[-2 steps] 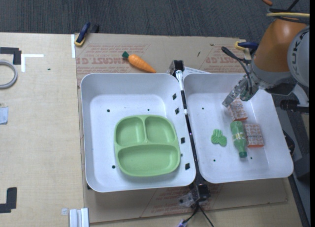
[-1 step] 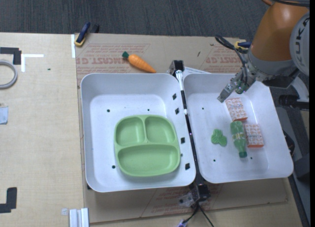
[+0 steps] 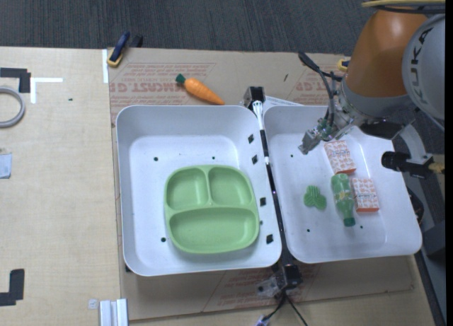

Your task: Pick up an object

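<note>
- Objects for picking lie in the right bin [image 3: 396,243]: a green bottle [image 3: 343,197], two small red-and-white boxes, one [image 3: 339,156] above the bottle and one [image 3: 365,195] touching its right side, and a small green piece [image 3: 315,198] just left of the bottle.
- Hand [image 3: 316,137] hangs over the upper middle of the right bin, with nothing visible between its fingers; from this slant I cannot tell how wide they stand.
- Nearest candidate, I judge, is the upper box, just right of and slightly below the hand; the bottle lies below that, and the green piece sits almost straight below the hand, apart from the rest.
- To do the step well, pick one thing and centre over it before descending; the green piece stands alone, so a grasp there risks no neighbour.
- Bottle and lower box touch, so fingers closing there could nudge both; approach across the bottle's narrow width if it is chosen.
- Left bin [image 3: 141,134] holds a green divided plate [image 3: 211,209], and a toy carrot [image 3: 200,89] lies on the tabletop [image 3: 56,197] behind it; both are well away from the hand.
</note>
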`<state>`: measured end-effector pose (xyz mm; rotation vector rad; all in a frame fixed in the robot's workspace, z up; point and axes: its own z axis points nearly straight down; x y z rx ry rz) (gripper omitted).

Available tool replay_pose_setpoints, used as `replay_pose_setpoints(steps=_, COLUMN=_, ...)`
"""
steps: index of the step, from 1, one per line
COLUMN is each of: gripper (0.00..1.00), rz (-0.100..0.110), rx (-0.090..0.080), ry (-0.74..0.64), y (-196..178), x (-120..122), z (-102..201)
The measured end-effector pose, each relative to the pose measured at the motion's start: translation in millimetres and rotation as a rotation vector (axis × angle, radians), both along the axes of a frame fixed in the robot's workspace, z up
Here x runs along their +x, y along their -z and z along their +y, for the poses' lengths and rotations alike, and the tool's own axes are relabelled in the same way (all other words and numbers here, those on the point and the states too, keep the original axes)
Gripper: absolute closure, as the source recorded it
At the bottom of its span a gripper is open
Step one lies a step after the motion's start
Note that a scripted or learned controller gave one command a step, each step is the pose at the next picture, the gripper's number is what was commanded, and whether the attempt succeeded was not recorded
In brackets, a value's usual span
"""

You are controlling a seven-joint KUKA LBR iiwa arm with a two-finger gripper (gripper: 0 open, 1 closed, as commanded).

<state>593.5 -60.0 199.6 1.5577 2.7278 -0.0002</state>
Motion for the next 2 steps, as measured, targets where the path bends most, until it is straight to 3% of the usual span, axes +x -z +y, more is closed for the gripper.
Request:
replay_pose_setpoints(steps=1, gripper=1.0, rz=0.0, rx=0.0, ry=0.129, y=107, x=-24, z=-76)
replay_pose_setpoints(steps=2, gripper=1.0, rz=-0.002, rx=-0.001, ry=0.06, y=-24, x=-54, z=-29)
